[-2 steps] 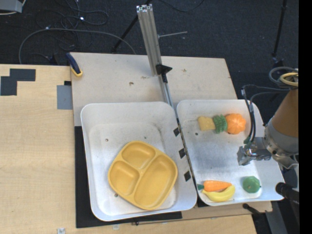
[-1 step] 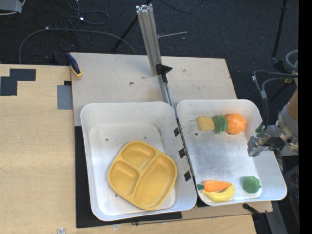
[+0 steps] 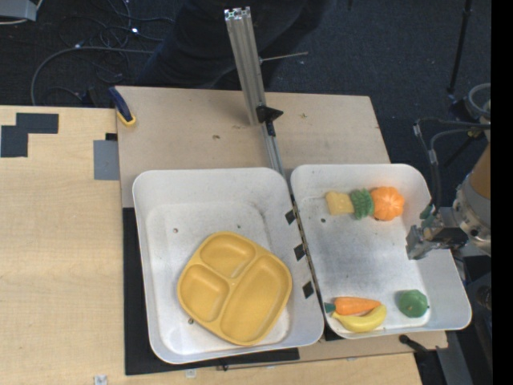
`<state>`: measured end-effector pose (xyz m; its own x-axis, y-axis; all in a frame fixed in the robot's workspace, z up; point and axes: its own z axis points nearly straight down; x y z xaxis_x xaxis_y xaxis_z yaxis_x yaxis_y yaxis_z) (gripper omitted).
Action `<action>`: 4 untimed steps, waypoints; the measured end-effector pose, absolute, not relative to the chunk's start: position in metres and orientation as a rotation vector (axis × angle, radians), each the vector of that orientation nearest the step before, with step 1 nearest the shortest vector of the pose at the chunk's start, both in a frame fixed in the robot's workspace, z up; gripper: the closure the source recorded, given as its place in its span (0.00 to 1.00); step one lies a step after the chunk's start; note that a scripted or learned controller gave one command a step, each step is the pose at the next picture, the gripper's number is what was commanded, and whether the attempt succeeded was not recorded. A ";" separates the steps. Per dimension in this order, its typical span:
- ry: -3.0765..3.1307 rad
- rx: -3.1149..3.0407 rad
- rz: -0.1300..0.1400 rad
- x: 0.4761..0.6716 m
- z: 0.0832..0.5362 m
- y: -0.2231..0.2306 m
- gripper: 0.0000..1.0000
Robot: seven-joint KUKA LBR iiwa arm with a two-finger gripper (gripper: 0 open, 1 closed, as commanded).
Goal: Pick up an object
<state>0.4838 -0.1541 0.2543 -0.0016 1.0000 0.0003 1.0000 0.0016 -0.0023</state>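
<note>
Below, pale wooden bench (image 3: 56, 255) amid dark, cable-strewn floor (image 3: 80, 46).

Yellow tray (image 3: 234, 285), white bins (image 3: 160, 191)

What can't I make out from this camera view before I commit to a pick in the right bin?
- Gripper, camera view: dark and small at the right bin rim; its finger state cannot be read.
- Arm: cut off by the frame's right edge.
- Toy carrot and toy banana: pressed together; which overlaps which is unclear.
- Yellow, green and orange toy foods: bunched together and too small to identify.
</note>
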 end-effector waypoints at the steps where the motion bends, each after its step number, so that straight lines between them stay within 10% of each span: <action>1: -2.224 -2.214 0.001 0.494 0.247 -0.105 1.00; 4: -2.224 -2.214 0.003 0.502 0.246 0.054 1.00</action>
